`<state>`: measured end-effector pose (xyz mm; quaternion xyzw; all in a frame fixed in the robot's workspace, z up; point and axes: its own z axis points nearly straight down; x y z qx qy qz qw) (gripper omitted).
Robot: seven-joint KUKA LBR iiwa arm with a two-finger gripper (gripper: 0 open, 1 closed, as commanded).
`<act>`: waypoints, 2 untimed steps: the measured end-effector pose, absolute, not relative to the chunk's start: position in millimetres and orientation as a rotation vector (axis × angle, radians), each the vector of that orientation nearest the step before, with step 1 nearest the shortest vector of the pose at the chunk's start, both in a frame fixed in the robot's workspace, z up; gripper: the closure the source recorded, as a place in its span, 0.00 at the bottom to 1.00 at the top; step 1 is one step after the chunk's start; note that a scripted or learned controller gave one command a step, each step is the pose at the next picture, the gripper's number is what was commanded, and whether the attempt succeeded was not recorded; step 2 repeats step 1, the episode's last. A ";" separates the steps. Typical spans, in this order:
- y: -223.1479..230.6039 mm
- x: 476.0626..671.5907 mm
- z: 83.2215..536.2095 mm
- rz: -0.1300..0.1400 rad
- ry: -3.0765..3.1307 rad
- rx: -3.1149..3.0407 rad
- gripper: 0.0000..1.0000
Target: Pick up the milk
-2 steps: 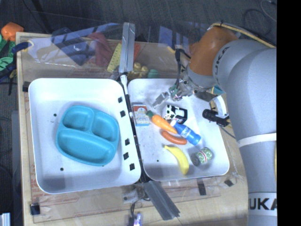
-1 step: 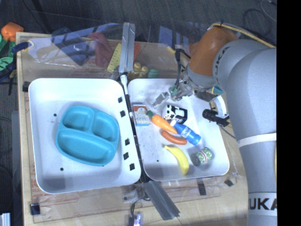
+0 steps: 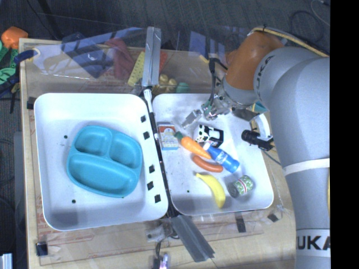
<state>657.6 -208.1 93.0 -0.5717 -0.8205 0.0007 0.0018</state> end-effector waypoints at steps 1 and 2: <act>-208.1 657.6 93.0 0.002 -2.575 -1.794 0.00; -208.1 657.6 93.0 0.002 -2.575 -1.794 0.00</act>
